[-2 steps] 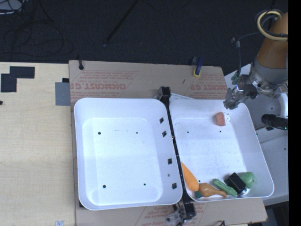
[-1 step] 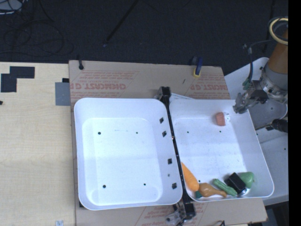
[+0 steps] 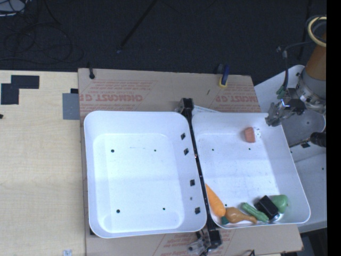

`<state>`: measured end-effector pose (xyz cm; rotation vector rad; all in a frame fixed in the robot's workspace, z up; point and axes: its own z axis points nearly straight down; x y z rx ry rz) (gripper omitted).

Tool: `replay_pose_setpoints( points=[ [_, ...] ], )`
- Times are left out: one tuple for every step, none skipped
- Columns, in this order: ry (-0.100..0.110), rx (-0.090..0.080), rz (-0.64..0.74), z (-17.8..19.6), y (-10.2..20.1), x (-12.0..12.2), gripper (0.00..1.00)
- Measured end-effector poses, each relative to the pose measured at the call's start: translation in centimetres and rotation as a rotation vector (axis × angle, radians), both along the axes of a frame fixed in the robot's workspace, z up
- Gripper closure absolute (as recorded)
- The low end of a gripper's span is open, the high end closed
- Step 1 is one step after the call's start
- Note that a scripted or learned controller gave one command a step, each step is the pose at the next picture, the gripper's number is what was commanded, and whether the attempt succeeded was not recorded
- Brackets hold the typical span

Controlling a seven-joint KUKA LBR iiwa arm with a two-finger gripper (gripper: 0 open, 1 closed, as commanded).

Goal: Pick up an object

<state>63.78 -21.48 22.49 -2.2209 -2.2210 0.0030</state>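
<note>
The right bin (image 3: pixel 277 159) holds a small salmon-pink block (image 3: pixel 249 135) near its far wall. Along its near wall lie an orange carrot-shaped piece (image 3: pixel 214 199), a tan-orange piece (image 3: pixel 237 215), a long green piece (image 3: pixel 254 212), a black block (image 3: pixel 266 206) and a round green piece (image 3: pixel 279 201). My gripper (image 3: pixel 277 112) hangs at the far right, beyond the right bin's far right corner and above the bench, to the right of the pink block. Nothing shows between its fingers.
The left bin (image 3: pixel 90 169) stands beside the right one, with a black clip strip (image 3: pixel 193 159) along their shared wall. Both rest on a cardboard sheet (image 3: pixel 160 92). A blue-yellow clamp (image 3: pixel 224 76) sits at the cardboard's far edge. The arm's orange band (image 3: pixel 316 63) is at the right.
</note>
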Motion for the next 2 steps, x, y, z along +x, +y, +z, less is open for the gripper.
replay_pose_setpoints(
  points=[
    [0.006, 0.003, 0.004, -7.3, 0.4, 0.5, 1.0],
    [0.0, 0.0, 0.007, -5.8, 0.3, 0.7, 1.0]
  ],
)
